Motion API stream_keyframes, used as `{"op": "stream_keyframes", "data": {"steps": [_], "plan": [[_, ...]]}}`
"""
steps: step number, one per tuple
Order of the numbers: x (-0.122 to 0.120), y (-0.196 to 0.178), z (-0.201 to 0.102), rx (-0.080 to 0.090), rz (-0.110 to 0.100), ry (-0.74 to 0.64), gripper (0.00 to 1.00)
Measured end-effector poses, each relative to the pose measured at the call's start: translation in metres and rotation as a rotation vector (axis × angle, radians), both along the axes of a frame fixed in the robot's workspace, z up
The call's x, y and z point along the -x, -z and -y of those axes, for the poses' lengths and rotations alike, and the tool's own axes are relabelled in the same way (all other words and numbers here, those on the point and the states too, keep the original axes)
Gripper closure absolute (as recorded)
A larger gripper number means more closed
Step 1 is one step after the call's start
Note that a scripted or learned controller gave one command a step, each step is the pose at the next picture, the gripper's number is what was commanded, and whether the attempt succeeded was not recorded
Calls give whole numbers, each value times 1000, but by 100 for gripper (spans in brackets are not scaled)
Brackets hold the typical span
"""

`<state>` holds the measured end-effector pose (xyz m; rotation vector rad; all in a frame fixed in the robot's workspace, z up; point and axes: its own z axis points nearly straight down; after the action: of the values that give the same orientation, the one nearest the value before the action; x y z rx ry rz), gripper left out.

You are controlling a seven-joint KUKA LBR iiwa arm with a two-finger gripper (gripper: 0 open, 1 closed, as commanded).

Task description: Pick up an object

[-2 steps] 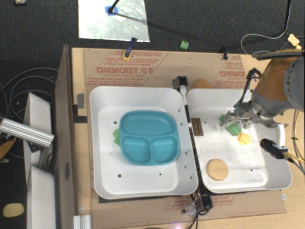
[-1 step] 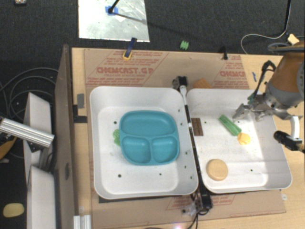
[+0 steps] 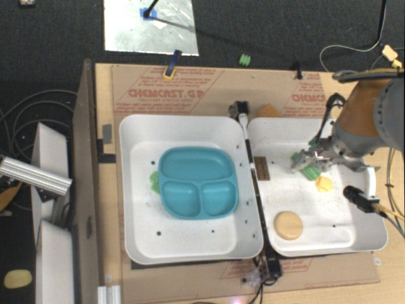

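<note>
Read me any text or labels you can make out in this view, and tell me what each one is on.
"CHEMCAST GP": red print on the brown protective sheet behind the left bin.
Same red print repeats on the sheet behind the right bin, partly cut off by the arm; not fully readable.
Finer red print around both: too small to read.

Grey arm [image 3: 373,116] enters from right, orange band above wrist, wrist angled down-left, gripper [image 3: 310,161] low over right side.

In the right bin [image 3: 364,233], the gripper [image 3: 311,160] is lowered over a green object [image 3: 309,170], beside a yellow piece [image 3: 324,183]. A teal tray [image 3: 197,181] is held in the left bin [image 3: 136,189].
</note>
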<state>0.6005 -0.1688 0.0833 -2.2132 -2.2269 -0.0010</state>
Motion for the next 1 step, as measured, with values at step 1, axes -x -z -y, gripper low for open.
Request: {"op": "stream_keyframes", "data": {"steps": [1], "plan": [[-11,-38,40,5,7,6,0]]}}
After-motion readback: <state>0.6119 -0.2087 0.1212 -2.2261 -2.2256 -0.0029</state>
